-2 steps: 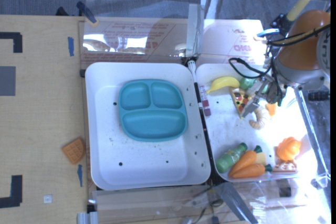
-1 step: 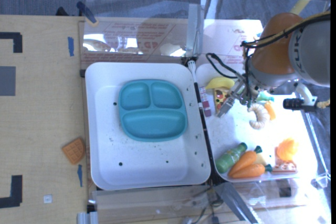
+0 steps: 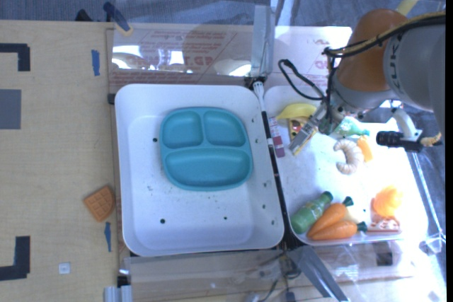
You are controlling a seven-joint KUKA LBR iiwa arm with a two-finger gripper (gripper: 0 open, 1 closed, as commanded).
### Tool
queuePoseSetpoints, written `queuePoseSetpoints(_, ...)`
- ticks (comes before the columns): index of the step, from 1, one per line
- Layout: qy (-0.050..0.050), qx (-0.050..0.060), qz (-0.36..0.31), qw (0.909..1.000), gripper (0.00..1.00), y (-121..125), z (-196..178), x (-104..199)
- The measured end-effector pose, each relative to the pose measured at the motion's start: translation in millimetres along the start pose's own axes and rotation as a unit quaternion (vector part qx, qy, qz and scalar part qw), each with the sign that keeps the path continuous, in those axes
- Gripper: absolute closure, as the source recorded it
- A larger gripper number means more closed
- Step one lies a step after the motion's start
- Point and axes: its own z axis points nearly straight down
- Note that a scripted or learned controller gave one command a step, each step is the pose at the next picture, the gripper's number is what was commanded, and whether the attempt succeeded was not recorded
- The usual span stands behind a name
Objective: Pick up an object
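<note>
Gripper [image 3: 316,125] low in right white plastic bin [image 3: 407,173], finger state unclear; yellow plastic banana [image 3: 296,111] just beside, so centre before closing

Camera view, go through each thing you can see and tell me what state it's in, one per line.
Blue divided plate: lying flat in the left bin, nothing in its compartments.
Banana: lying in the right bin, beside the gripper.
Green bottle: lying on its side.
Carrots: lying flat beside the bottle.
Gripper: low over the right bin.
Waffle piece: on the bench, outside the bins.
</note>
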Motion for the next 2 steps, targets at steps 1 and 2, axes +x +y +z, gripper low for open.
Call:
queuePoseSetpoints(1,0.016,0.006,0.048,0.9987,0.0,6.7,-1.1,-12.6)
queuePoseSetpoints(2,0.016,0.013,0.143,0.9895,0.0,1.4,7.8,-27.8)
